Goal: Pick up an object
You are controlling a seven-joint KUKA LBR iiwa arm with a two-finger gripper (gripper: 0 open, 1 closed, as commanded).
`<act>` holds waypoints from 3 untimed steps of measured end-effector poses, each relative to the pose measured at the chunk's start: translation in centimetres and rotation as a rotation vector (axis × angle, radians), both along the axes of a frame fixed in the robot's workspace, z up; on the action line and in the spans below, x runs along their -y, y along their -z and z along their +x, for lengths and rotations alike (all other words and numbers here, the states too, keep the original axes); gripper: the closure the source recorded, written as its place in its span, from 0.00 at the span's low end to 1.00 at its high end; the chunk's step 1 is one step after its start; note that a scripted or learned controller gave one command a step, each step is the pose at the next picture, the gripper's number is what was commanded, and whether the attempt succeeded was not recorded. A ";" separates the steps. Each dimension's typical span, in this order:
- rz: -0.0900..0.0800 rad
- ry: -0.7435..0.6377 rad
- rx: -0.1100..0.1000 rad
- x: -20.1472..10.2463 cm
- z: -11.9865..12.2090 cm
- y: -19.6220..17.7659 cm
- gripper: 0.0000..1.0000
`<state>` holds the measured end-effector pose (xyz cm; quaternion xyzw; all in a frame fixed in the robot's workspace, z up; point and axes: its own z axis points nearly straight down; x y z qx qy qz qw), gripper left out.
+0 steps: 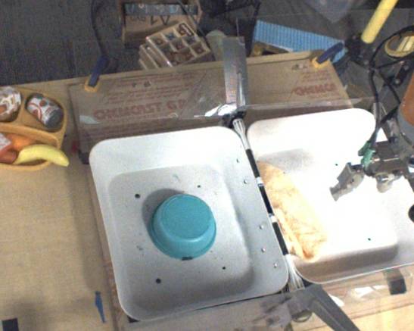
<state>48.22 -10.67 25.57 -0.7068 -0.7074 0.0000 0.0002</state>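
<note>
Cloth [293,214], crumpled and pale yellow, lies along the left wall of the right bin [355,243], its long axis running from far to near. My gripper [345,182] hangs over the same bin's bare floor, so the cloth sits to its left in the camera view, near but apart. Whether my gripper is spread or pressed together, I cannot tell.

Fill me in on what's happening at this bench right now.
A grey robot arm reaches in from the right over the right bin, its gripper hanging above the bin floor with nothing visibly held. A pale yellowish cloth-like object lies along that bin's left wall, apart from the gripper. The left bin holds an upside-down teal bowl, untouched. The pick-up has not happened yet.
</note>
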 end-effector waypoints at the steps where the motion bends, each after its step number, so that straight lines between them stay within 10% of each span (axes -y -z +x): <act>1: 0.000 0.098 0.002 -3.8 10.0 4.4 0.00; 2: -0.002 -0.046 0.004 3.5 11.9 0.4 0.00; 3: 0.000 0.042 0.000 -0.6 8.0 6.7 0.00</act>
